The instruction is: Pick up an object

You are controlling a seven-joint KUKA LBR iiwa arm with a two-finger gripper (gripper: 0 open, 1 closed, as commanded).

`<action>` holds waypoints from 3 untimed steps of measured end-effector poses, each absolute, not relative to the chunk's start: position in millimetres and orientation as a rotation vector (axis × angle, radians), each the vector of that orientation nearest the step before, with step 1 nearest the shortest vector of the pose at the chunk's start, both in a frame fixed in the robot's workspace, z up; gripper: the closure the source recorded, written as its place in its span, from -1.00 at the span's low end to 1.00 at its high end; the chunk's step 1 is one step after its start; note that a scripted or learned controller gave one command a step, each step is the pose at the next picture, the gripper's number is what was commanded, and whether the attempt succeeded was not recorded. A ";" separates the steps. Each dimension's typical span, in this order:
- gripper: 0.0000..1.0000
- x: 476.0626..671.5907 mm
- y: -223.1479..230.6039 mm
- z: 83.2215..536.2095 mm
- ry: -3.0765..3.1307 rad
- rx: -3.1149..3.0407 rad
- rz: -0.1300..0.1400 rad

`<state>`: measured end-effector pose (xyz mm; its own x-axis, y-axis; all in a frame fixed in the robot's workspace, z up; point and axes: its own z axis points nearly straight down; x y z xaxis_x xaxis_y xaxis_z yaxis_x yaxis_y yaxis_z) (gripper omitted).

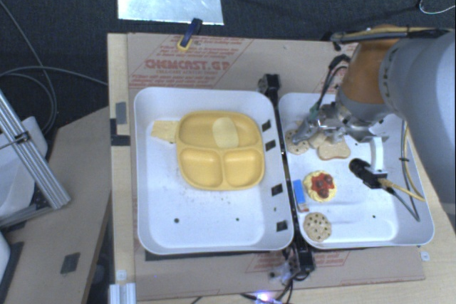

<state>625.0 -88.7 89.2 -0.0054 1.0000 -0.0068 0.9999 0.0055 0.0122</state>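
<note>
The tan cookies (pixel 322 147) lie at the upper left of the right bin (pixel 410 224), just under the gripper (pixel 318 126). They lie flat and overlapping, so a pinch may slide off or nudge them aside. How wide the fingers stand cannot be told, nor any hold

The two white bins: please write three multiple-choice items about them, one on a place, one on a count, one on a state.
1. Where is the yellow divided plate?
A. left bin
B. right bin
C. on the floor

2. How many compartments does the plate have?
A. two
B. three
C. five

3. How does the chocolate chip cookie lie?
A. flat in the right bin
B. on the plate
C. between the tool's fingers

Answers: 1 A, the plate sits in the left bin. 2 B, one wide compartment above two smaller ones. 3 A, it rests flat near the bin's front edge.
</note>
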 end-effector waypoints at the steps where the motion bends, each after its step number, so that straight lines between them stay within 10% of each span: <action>1: -1.00 665.1 -101.4 88.3 2.230 2.221 -0.001; 2: 1.00 665.6 -102.5 100.6 2.226 2.213 0.001; 3: -1.00 665.5 -102.2 100.2 2.229 2.211 0.000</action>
<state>665.5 -102.2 100.2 -0.0081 1.0000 -0.0011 1.0000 0.0081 0.0014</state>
